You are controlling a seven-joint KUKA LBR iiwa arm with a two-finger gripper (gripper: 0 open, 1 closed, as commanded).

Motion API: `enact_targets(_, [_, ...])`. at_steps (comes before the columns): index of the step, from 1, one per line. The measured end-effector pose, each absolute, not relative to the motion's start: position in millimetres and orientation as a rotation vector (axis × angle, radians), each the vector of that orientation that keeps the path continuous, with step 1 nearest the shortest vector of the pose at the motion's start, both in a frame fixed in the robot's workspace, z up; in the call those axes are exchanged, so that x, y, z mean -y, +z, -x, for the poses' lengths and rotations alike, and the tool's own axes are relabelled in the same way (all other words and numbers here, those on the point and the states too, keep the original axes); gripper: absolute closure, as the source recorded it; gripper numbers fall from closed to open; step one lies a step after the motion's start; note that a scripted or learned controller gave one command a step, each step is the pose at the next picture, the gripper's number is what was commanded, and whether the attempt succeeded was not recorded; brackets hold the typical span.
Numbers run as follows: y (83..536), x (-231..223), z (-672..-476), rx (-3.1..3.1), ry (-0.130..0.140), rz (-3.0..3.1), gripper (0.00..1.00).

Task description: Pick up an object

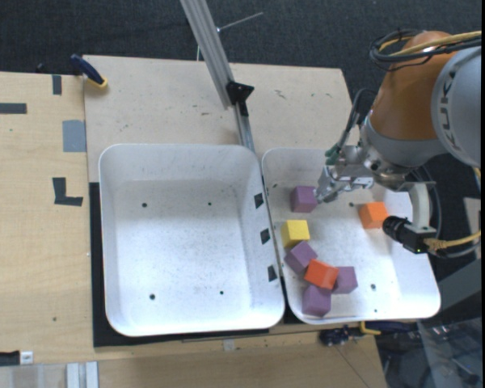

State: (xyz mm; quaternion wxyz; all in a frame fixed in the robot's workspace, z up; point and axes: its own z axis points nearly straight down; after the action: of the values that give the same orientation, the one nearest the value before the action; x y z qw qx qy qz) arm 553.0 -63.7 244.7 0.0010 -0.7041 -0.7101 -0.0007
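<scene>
My gripper (330, 189) hangs over the right bin (404, 293), just right of a purple block (304, 198) near the bin's back left. Its tips sit close beside that block; nothing shows between them. An orange block (373, 214) lies to the right, under the wrist. A yellow block (297, 232) sits below the purple one. Toward the bin's front lies a cluster: a purple block (301, 256), a red-orange block (322, 275), a purple block (345, 279) and another purple one (316, 299).
The left bin (129, 208) stands beside the right one, sharing a dividing rim. A slanted metal rail (214, 51) runs from the top down to the bins' back edge. A black cable and connector (408, 234) hang off the arm at right.
</scene>
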Motion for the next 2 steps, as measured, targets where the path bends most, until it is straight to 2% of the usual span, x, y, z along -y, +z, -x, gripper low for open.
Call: enact_targets(2, [255.8, -38.7, -560.3, 2.228, 0.000, 2.211, 1.00])
